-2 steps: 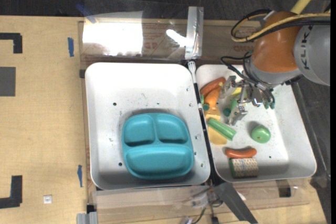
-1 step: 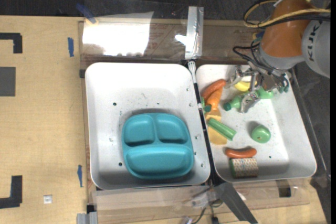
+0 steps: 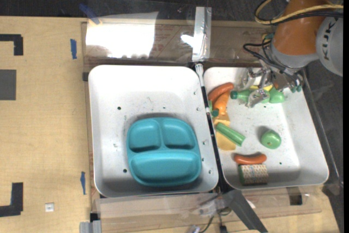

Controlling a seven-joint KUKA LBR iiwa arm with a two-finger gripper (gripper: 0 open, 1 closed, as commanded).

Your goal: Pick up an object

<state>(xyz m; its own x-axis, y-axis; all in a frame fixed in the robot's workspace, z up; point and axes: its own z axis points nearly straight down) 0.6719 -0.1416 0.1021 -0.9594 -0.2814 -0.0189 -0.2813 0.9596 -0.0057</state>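
My gripper (image 3: 258,90) is low in the far part of the right bin (image 3: 305,133), under the orange wrist band. A green toy (image 3: 276,97) lies right beside it, and a green piece (image 3: 240,95) shows on its left; whether the gripper touches either is unclear. An orange carrot-like toy (image 3: 220,91) lies just left of the gripper by the bin's left wall. Nearer the front lie a green pod (image 3: 229,132) on a yellow piece (image 3: 226,142), a round green fruit (image 3: 271,139), a red-orange sausage (image 3: 250,158) and a woven brown block (image 3: 254,173).
The left bin (image 3: 109,95) holds a teal divided tray (image 3: 162,151) toward its front. A clear plastic sheet (image 3: 142,35) lies behind the bins. Cables (image 3: 267,8) loop above the wrist at the upper right.
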